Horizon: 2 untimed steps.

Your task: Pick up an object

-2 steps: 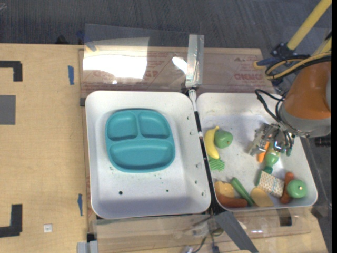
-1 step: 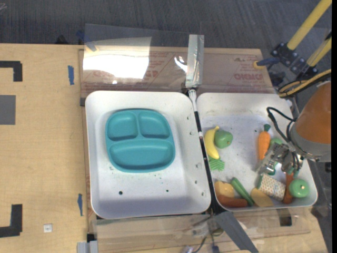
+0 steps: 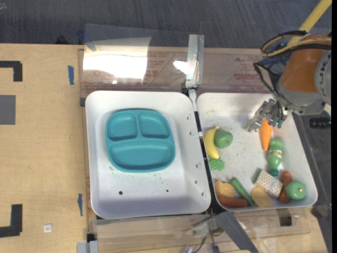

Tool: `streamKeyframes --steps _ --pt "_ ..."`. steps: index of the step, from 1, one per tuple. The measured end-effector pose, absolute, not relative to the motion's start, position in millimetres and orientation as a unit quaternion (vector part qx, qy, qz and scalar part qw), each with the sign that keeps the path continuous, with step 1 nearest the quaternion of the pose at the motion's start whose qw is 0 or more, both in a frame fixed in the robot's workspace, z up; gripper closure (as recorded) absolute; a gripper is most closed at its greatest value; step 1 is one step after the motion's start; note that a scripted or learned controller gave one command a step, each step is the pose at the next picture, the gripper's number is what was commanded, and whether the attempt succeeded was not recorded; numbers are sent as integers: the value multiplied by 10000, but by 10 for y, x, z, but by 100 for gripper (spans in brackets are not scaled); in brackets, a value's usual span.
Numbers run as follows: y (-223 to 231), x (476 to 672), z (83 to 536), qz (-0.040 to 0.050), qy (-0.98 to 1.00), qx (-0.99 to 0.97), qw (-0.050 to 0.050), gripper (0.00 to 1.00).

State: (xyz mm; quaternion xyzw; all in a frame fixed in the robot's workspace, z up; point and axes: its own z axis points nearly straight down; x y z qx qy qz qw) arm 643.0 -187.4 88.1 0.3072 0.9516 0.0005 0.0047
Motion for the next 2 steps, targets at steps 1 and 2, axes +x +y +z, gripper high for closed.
streamKeyframes --steps 1,2 --pt "-1136 5794 1831 24 9355 3532 63 100" --pt "-1235 6301 2677 6 9557 2943 69 100"
